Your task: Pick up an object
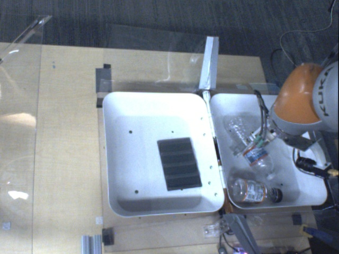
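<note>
1. Where the right bin (312,192) meets its near edge, a clear bottle (254,190) lies on its side with a dark cap pointing right, well below the gripper and untouched.
2. Just above it, toward the bin's middle, the gripper (256,151) hangs low over a heap of clear plastic; a small piece with a blue and red label (256,154) sits right at its tip.
3. Whether the tool is open, closed or gripping that piece cannot be told: the clear plastic and the wrist hide it.
4. A second clear bottle (237,126) lies near the bin's far-left corner, beside the gripper.
5. In the left bin (127,115), a dark ribbed slab (180,163) lies flat near the middle, well apart from the arm (299,99).
6. The step looks like the grasp attempt in the right bin. Next comes a firm close on the labelled piece, then a straight lift; slick clear plastic may slip.
</note>
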`<move>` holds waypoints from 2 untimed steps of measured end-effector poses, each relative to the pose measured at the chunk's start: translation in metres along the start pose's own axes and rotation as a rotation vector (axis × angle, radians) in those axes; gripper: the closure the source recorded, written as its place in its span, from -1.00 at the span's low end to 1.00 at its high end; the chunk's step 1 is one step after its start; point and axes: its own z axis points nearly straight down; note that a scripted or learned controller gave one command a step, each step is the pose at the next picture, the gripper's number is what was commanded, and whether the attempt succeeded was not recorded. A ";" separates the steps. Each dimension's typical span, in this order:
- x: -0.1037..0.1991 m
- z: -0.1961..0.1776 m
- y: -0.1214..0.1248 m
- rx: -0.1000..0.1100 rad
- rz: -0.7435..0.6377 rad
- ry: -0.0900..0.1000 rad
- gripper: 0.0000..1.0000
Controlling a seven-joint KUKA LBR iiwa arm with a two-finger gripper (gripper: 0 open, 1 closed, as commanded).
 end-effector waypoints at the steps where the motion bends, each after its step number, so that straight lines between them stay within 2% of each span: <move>1: 0.001 -0.006 -0.001 0.003 0.004 0.005 1.00; 2: 0.033 -0.086 0.058 0.011 0.082 0.009 1.00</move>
